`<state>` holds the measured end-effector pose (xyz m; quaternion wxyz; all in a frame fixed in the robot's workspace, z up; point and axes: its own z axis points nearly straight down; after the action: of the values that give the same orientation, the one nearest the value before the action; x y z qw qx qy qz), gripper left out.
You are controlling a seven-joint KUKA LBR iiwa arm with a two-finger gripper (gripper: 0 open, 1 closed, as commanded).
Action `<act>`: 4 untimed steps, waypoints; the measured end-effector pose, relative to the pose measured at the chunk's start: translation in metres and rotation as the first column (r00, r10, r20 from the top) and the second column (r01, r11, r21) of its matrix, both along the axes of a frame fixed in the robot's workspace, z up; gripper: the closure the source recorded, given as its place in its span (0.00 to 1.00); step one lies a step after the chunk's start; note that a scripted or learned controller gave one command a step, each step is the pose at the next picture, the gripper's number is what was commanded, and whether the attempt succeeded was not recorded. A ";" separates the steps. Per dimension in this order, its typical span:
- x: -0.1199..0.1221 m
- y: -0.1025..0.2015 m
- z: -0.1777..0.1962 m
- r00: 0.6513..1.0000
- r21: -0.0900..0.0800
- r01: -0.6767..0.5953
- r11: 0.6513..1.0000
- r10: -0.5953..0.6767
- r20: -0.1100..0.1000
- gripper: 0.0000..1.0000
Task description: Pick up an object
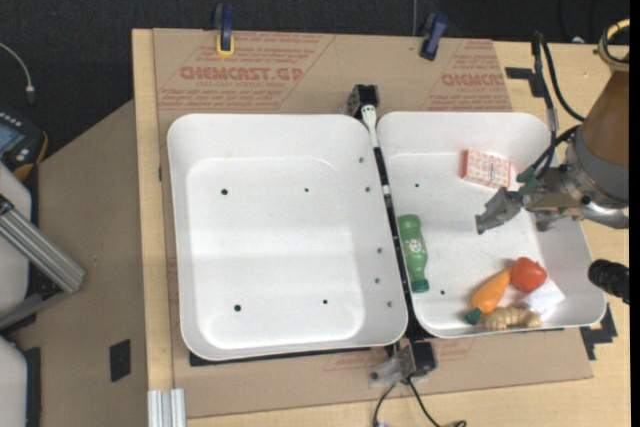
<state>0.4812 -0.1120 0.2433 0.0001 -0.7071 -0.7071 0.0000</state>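
Tool [497, 212] above glossy white bin [440, 140], near rounded tomato [528, 273]

Right bin [450, 130]: green bottle [411, 253] lying flat along the left wall; pink patterned packet [486, 168] near the back; orange carrot [490, 293], red tomato [528, 273] and pale knobbly root [508, 319] clustered at the front.
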 end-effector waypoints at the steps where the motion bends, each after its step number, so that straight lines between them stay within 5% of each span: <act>1: -0.002 0.083 -0.040 1.000 0.003 -0.005 1.000 0.005 -0.005 0.00; 2: 0.096 0.079 -0.059 1.000 -0.002 -0.002 1.000 0.002 0.007 0.00; 3: 0.066 0.064 0.008 1.000 -0.001 0.002 1.000 -0.002 0.005 0.00; 4: 0.095 0.126 -0.060 1.000 0.001 -0.003 1.000 0.003 -0.002 0.00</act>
<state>0.5766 0.0138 0.1831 0.0011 -0.7062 -0.7081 0.0002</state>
